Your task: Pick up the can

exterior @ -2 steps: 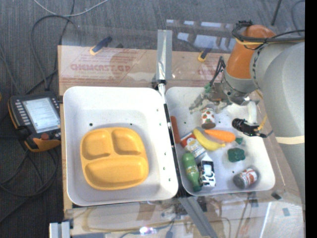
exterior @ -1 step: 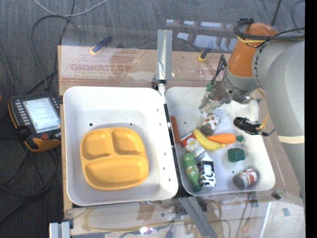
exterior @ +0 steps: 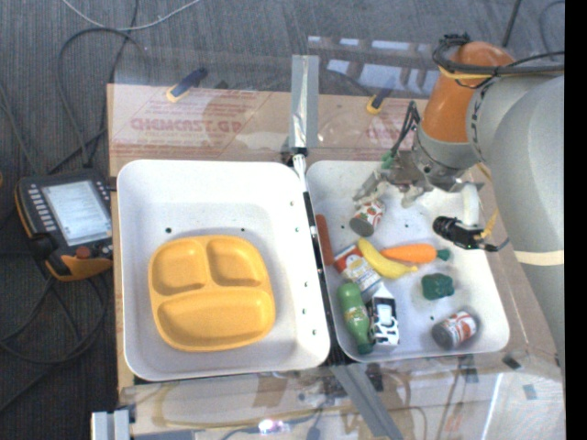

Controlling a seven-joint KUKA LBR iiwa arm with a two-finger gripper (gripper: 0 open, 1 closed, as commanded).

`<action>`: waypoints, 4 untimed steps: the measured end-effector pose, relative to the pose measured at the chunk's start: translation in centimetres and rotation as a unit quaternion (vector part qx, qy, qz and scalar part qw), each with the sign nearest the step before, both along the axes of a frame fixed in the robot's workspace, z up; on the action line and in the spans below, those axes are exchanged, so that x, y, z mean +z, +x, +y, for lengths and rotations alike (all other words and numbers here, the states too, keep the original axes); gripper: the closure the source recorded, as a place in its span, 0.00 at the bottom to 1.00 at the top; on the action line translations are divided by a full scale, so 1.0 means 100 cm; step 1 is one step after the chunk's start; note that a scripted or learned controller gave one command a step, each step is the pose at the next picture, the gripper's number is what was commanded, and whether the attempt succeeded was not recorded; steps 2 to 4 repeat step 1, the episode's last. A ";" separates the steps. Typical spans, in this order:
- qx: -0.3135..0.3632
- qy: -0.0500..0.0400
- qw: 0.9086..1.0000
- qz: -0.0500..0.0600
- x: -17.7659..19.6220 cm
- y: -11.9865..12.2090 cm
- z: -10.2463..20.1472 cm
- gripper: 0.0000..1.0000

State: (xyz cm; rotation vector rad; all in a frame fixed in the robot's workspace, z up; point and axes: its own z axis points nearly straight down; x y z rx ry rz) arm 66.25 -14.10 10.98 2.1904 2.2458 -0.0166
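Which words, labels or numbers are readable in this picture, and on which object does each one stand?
Cardboard sheet behind the bins: faded red print, too blurred to read.
Can lying in the right bin: red and white label, unreadable.
Small can below the gripper: label unreadable.
Black and white carton: print too small.
Handheld screen at left: text too small.

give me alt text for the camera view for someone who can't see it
The gripper hovers over the right bin, just above a small can among banana, carrot and bottle. The left bin holds a yellow divided tray.
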 end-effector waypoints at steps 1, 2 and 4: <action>-0.032 0.003 0.999 -0.005 -0.021 0.008 0.045 0.00; -0.032 0.003 0.999 -0.005 -0.021 0.008 0.045 0.00; -0.032 0.003 0.999 -0.005 -0.021 0.008 0.045 0.00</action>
